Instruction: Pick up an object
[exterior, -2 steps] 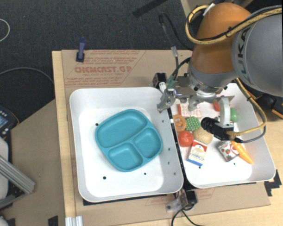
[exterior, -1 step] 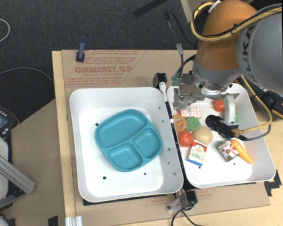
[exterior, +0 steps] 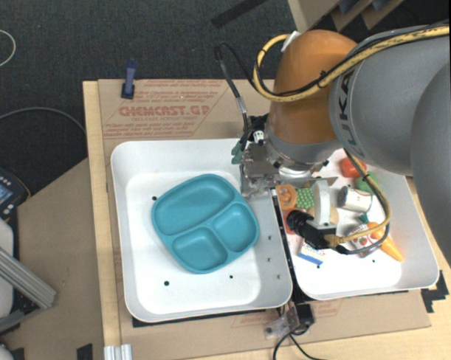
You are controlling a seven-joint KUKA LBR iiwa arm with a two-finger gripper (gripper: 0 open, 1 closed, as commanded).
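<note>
A teal plate (exterior: pixel 205 222) with three compartments lies flat in the middle of the left bin (exterior: pixel 131 216). The right bin (exterior: pixel 406 276) holds a jumble of small things: a white cylinder (exterior: pixel 353 200), a green patterned piece (exterior: pixel 306 198), an orange carrot-like piece (exterior: pixel 390 248) and a red-orange thing (exterior: pixel 351 167). My gripper (exterior: pixel 255 174) hangs over the divide between the bins, just above the plate's upper right rim. The bulky wrist above it hides the back of the right bin.
Both bins rest on a cardboard sheet (exterior: pixel 171 107) with a small blue clip (exterior: pixel 129 79) at its far left corner. A small blue-and-white piece (exterior: pixel 311 258) lies near the right bin's front. Dark floor and cables surround the bench.
</note>
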